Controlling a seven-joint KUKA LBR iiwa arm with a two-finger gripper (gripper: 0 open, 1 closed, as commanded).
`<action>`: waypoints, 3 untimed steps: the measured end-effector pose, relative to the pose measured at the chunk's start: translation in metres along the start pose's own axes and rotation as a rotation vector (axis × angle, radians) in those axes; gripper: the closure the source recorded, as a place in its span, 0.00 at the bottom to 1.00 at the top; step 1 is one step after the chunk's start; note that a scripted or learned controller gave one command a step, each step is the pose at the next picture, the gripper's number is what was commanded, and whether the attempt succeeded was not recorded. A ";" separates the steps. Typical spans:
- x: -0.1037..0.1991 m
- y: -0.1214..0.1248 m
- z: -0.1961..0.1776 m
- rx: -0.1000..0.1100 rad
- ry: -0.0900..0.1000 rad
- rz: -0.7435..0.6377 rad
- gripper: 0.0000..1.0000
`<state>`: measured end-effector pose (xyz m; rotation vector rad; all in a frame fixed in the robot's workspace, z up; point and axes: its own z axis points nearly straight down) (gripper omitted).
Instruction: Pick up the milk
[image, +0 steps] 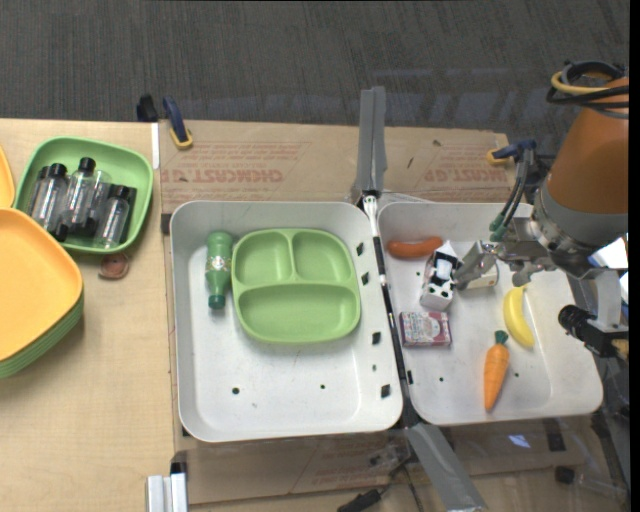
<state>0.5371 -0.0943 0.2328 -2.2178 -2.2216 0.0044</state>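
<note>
The milk (438, 281) is a small white carton with black cow spots. It stands in the right bin (560, 395), near the bin's upper left. My gripper (474, 268) hangs low just to the right of the carton, at about its height and very close to it. Whether it touches the carton is unclear from this angle. The arm's orange band (592, 160) rises above the bin's upper right corner.
The right bin also holds a red sausage (413, 246), a pink packet (425, 328), a banana (517, 316) and a carrot (495, 370). In the left bin (280, 400) lie a green divided plate (295, 285) and a green bottle (217, 268). A green tray of bottles (85, 195) and orange plates (30, 290) sit far left.
</note>
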 end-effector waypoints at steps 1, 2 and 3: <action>-0.012 0.036 0.130 -0.002 0.000 -0.032 0.00; -0.014 0.036 0.122 -0.001 0.000 -0.027 1.00; 0.023 -0.021 0.043 0.000 -0.001 0.433 1.00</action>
